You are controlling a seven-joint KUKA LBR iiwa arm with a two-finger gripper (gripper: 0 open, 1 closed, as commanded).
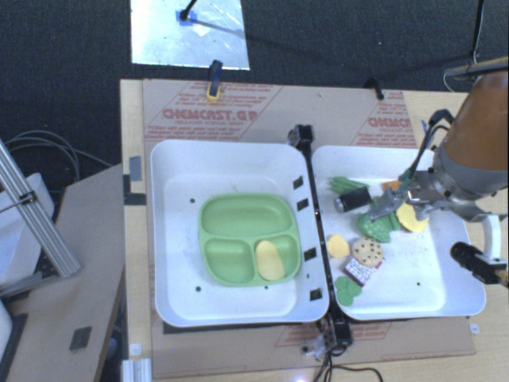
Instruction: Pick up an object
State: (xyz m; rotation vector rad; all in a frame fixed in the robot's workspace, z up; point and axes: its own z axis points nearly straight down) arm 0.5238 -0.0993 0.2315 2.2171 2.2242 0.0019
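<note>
Left bin [171,213]: green divided tray [248,238]; yellow piece [270,260] in its near right compartment.
Right bin [421,293]: green leafy toys [377,228], black cylinder [351,199], yellow disc [413,219], round cookie [367,251], small yellow piece [339,247], a packet [358,271].
Arm: reaches in from the right.
Gripper [390,205]: low over the leafy toys and yellow disc; finger state cannot be told.

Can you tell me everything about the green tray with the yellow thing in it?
The green tray looks like smooth plastic, with rounded corners and three sections: one wide at the top, two smaller below. It lies flat in the left white bin. A yellow oval piece rests in its lower right section.
</note>
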